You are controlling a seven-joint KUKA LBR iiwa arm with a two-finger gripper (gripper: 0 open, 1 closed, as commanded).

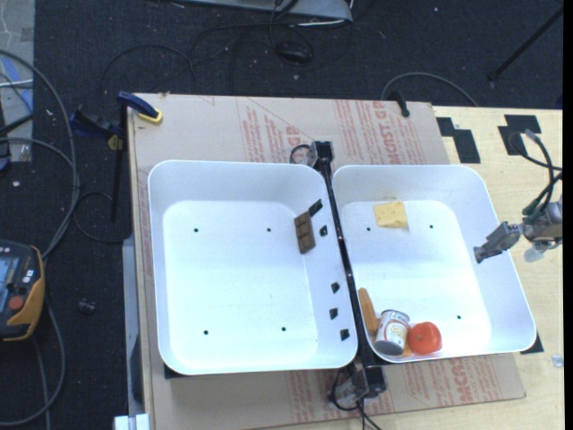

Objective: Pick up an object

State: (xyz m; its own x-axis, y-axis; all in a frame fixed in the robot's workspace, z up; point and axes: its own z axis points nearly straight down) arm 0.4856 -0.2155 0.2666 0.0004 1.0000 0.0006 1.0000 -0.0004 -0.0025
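Two shallow white plastic bins sit side by side on a tabletop (224, 119) covered with brown cardboard printed in red. In the left bin (242, 267), a small dark brown rectangular block (305, 233) lies near the right wall, toward the far side. The right bin (430, 258) holds four things: a flat yellow square sponge-like piece (390, 214) near the far wall, and, clustered in the near left corner, a slim orange carrot-shaped stick (367, 306) lying along the left wall, a small white can with a printed label (391, 331) tipped on its side just beside it, and a round red-orange ball-like fruit (425, 337) touching the can on its right. The grey gripper (492, 243) reaches in from the right and hangs over the right rim of the right bin, well apart from all the objects; whether its fingers are open or closed cannot be told from this angle, and nothing is seen between them.
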